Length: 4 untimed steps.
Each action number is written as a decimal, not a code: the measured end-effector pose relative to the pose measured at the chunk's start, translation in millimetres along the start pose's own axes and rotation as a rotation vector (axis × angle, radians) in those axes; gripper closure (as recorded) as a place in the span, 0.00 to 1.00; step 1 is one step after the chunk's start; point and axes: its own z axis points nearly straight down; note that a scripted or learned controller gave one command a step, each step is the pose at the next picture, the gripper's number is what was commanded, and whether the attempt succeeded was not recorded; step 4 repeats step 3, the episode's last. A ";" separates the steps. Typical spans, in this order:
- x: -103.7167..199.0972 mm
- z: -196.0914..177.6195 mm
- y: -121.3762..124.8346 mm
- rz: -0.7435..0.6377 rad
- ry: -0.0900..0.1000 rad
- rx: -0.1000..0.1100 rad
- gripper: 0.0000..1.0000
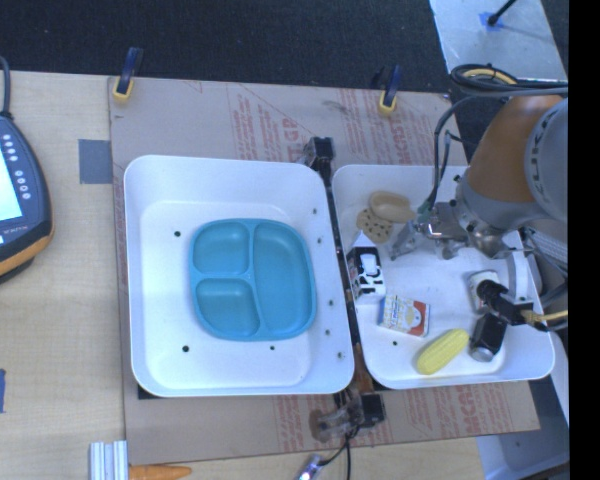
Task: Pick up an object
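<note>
1. Gripper (412, 238) over right bin (525, 368), beside tan cup (385, 213); fingers' state: cannot tell.
2. Yellow corn (441, 351), small box (404, 315), black-white item (366, 271) in the right bin.
3. Blue divided plate (252, 277) left of that bin.

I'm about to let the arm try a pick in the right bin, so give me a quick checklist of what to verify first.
1. Objects available in the right bin: ok. Yellow corn, small carton and tan cup lie there.
2. Corn and carton apart: ok, narrow gap.
3. Gripper position: ok, beside the cup.
4. Gripper holding anything: cannot tell.
5. Left bin holds only the blue divided plate: ok.
</note>
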 end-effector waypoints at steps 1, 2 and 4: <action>46.7 1.3 65.7 0.000 0.002 -0.002 0.00; 49.0 1.8 65.0 0.000 0.001 0.001 0.00; 48.7 -9.3 65.4 -0.004 0.001 0.002 1.00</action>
